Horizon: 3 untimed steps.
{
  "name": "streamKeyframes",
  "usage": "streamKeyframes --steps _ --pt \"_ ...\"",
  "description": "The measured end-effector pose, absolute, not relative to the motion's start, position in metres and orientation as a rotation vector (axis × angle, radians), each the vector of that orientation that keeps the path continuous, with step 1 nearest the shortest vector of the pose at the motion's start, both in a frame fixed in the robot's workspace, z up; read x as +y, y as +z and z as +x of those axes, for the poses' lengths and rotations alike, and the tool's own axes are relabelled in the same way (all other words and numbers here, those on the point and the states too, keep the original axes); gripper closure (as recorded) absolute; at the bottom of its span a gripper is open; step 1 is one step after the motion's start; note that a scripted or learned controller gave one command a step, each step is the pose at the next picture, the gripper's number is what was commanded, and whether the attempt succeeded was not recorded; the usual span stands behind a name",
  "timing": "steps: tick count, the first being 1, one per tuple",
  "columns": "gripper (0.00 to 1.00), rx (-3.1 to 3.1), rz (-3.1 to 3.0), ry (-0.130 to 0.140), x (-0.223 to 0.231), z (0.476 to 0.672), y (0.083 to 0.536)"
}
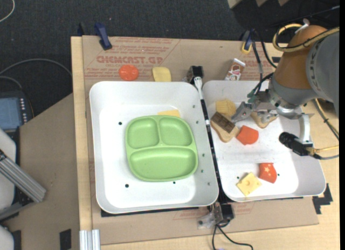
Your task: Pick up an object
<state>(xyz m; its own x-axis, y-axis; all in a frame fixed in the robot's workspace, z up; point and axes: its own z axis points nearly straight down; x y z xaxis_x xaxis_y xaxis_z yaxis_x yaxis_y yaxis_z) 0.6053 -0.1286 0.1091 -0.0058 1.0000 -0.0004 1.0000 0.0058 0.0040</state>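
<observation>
Objects lie in the right bin (pixel 310 181): a brown block (pixel 222 124), a tan piece (pixel 226 106), a rounded orange-red lump (pixel 247 134), a red wedge (pixel 268 172) and a holed yellow cheese wedge (pixel 248 183). Gripper (pixel 253 112) hangs low over the bin's far end beside the tan piece, fingers spread, nothing between them. Left bin (pixel 105 136) holds a smooth green sectioned plate (pixel 160 147).

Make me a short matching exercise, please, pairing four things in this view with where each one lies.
Things:
1. green divided plate
2. orange round piece
3. yellow cheese wedge
4. small carton

Places:
A. near end of the right bin
B. on the cardboard beyond the left bin
C. in the left bin
D. on the cardboard beyond the right bin

Pairs: 1-C, 2-B, 3-A, 4-D
</observation>
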Motion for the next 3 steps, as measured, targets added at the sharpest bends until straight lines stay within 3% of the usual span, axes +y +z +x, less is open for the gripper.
streamKeyframes --steps 1,2,3 --pt "0.0 2.217 2.223 0.006 -0.134 0.577 0.086" --pt "1.0 2.217 2.218 0.008 -0.134 0.579 0.098" --pt "1.0 2.227 2.212 0.008 -0.062 0.549 0.19"
